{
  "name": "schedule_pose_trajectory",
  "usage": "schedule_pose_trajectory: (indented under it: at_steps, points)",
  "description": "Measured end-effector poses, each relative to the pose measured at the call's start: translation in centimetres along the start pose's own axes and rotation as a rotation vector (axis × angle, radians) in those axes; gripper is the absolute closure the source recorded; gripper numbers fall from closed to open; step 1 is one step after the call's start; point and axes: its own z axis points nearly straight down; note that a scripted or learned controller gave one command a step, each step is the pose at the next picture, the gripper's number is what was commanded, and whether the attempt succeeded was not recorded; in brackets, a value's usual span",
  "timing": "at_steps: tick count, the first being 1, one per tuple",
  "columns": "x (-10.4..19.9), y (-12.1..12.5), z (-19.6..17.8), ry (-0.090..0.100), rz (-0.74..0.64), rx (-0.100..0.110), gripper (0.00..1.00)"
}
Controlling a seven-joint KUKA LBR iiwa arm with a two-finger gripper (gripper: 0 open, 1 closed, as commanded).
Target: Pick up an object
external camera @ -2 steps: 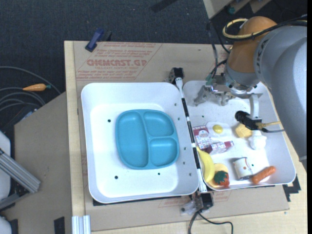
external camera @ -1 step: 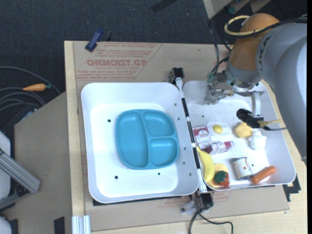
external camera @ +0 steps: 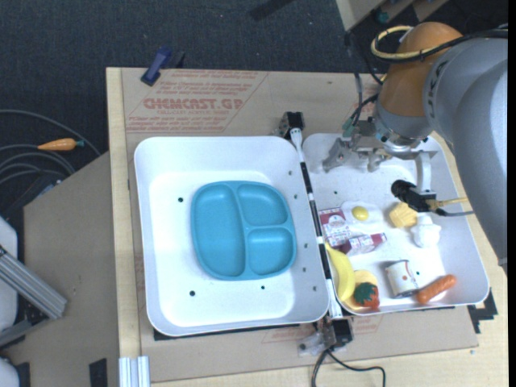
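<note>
My gripper hangs over the far left part of the right bin, its two metal fingers spread open above bare bin floor with nothing between them. Nearer the camera in that bin lie a fried-egg toy, a yellow chunk, a white lump, a red and white packet, a pink packet, a banana, a red fruit, a silver can and a carrot. The egg toy is the closest to the gripper, a short way in front of it.
The left bin holds a blue divided plate. A blue clip lies at the far left corner of the bench. An orange carrot and cables lie on the floor at the left. The arm fills the upper right.
</note>
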Motion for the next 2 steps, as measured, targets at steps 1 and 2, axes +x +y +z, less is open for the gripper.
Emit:
schedule_pose_trajectory:
  at_steps: [1, 2]
  points:
    - [0.05, 0.07, -1.06, 0.0, 0.0, -0.002, 1.0]
    - [0.04, 0.05, -1.02, 0.0, 0.0, -0.002, 0.0]
